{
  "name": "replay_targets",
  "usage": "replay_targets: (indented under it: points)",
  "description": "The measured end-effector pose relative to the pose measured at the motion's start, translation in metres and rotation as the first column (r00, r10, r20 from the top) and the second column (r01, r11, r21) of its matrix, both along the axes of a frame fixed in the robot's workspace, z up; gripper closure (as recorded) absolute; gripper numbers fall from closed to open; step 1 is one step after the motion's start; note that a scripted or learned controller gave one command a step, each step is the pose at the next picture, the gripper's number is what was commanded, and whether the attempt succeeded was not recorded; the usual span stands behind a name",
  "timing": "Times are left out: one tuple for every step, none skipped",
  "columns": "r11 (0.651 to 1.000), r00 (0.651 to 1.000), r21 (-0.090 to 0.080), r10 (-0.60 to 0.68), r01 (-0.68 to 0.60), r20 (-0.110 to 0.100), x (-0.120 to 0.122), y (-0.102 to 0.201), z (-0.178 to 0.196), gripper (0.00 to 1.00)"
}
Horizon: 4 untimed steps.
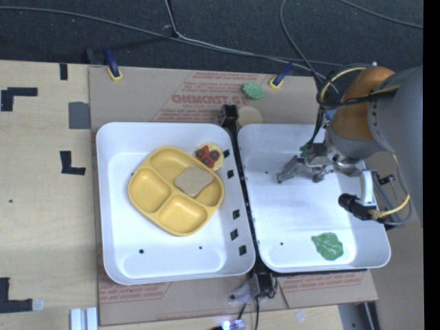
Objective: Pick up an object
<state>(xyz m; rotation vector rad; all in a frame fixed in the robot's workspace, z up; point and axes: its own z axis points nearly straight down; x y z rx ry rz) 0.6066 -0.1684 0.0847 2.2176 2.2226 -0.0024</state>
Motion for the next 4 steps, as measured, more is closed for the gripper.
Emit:
replay_targets:
  points:
    - [1.0,1.0,-0.002,0.001,-0.001,0.004,0.001,0.0,0.012,1.0]
    - [1.0,1.0,0.002,-0.001,0.001,0.002,0.006,-0.007,0.058,1.0]
    - [1.0,1.0,0.001,-0.001,0.001,0.004,0.013,-0.013,0.118,1.0]
    - [1.0,1.0,0.002,0.0,0.0,0.003,0.011,-0.007,0.162,1.0]
